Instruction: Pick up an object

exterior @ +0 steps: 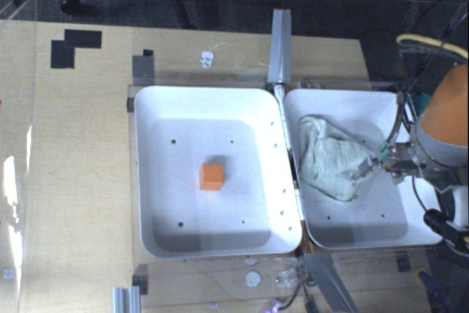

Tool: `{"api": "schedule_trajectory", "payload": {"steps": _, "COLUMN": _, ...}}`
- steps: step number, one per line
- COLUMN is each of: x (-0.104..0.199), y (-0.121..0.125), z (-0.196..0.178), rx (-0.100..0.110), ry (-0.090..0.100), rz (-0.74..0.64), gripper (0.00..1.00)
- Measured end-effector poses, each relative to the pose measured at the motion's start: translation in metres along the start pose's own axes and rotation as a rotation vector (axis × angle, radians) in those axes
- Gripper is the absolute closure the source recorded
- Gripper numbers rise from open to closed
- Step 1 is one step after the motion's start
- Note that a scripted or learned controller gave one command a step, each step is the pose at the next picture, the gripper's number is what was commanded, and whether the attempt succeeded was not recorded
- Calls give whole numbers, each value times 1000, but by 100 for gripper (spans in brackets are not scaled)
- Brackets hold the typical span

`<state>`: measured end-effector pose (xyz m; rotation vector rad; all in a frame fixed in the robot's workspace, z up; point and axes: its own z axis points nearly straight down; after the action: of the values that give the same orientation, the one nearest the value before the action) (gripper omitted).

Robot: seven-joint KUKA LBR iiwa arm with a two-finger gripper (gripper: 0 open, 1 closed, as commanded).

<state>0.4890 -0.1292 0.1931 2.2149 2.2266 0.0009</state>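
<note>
You saw the arm point(445, 124) as a rounded bulk, its top a smooth orange dome with a pale grey collar beneath it. Below the collar the wrist narrowed into a grey metal block with darker fittings. The gripper point(368, 166) was slim and grey, with a small green spot near its base. Thin dark cables looped down beside the wrist, and a cream-coloured hose with a darker one alongside it curved above the orange part. A black fitting sat at the arm's lower side.
</note>
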Motion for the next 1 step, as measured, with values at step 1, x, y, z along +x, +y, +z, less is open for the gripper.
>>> {"api": "schedule_trajectory", "payload": {"steps": 1, "x": -32, "y": 66, "z": 101, "rx": -17, "ry": -4, "rz": -3, "gripper": 0}}
